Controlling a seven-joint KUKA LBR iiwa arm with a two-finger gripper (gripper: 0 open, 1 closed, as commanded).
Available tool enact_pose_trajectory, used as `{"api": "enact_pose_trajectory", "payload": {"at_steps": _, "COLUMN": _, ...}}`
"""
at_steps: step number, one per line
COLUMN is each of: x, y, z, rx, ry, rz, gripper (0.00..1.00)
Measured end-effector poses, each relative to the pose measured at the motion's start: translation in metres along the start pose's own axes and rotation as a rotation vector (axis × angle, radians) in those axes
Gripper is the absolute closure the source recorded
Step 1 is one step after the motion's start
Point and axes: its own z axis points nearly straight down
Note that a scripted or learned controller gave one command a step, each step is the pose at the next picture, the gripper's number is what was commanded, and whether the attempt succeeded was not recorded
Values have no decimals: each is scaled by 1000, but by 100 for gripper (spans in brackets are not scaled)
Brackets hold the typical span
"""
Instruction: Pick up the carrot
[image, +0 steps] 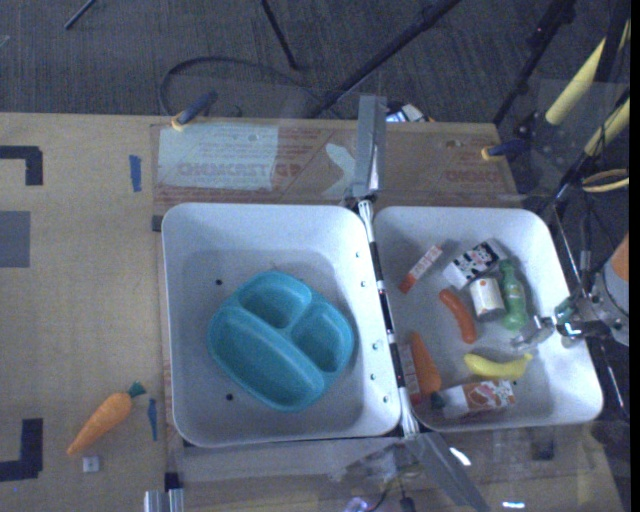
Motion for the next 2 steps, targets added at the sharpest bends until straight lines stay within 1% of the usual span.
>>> {"api": "enact_pose_trajectory", "payload": {"at_steps": 2, "x": 0, "y": 0, "z": 0, "rx": 0, "ry": 0, "rz": 0, "gripper": 0}}
